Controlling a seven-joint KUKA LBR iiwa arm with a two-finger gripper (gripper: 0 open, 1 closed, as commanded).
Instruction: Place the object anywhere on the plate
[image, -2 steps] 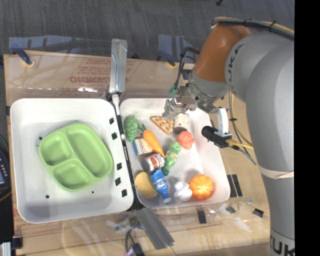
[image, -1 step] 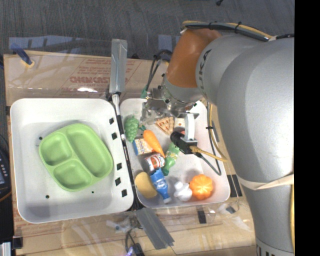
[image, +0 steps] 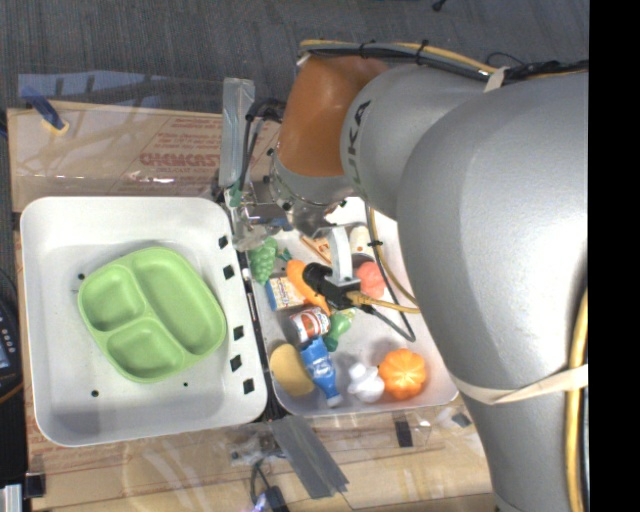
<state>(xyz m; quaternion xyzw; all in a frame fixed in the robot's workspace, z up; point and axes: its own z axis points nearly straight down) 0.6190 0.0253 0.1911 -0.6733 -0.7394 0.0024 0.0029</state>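
Tool (image: 262, 222): metal wrist parts show below the orange band, low over the upper left corner of the right bin; its tip is hidden, so I cannot tell whether it is released or clenched.
Arm (image: 470, 200): smooth grey casing, bulky, covers the right bin's far side.
Right bin (image: 300, 405): shallow white plastic, partly hidden by the arm, crowded with small toy foods.
Green bunch (image: 263, 260): knobbly, just below the tool.
Can (image: 309, 325): small cylinder, label unreadable.
Blue bottle (image: 322, 370): lies tilted near the front wall.
Yellow piece (image: 291, 370): rounded, smooth, beside the bottle.
Orange fruit (image: 403, 372): ribbed, round, at the front right.
Plate (image: 150, 312): light green, matte, three compartments, in the left bin (image: 40, 330), well apart from the toys.
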